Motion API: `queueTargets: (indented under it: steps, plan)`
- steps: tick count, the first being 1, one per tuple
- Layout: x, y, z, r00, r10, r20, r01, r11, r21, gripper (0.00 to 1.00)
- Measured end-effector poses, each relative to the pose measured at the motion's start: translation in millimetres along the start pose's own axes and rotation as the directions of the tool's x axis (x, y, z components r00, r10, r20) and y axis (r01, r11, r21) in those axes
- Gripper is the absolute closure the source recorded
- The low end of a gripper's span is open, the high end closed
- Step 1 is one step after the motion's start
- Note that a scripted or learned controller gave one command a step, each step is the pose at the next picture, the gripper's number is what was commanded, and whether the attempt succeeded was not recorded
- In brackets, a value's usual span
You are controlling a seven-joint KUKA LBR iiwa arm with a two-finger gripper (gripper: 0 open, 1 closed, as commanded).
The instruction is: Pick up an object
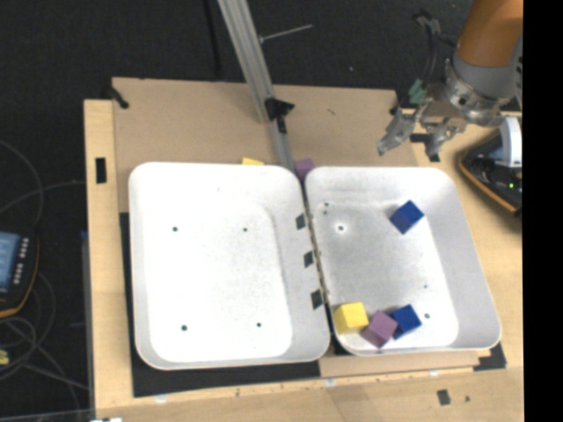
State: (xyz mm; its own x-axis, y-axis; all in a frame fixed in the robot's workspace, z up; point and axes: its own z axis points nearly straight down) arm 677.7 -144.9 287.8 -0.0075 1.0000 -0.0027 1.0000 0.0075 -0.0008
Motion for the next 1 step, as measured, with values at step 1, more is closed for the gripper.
queueTargets:
  steps: [1]
  plan:
    - [-67.8,-52.4,113.1,1.000,0.012,-0.001,-0.012,1.000,0.007,0.00]
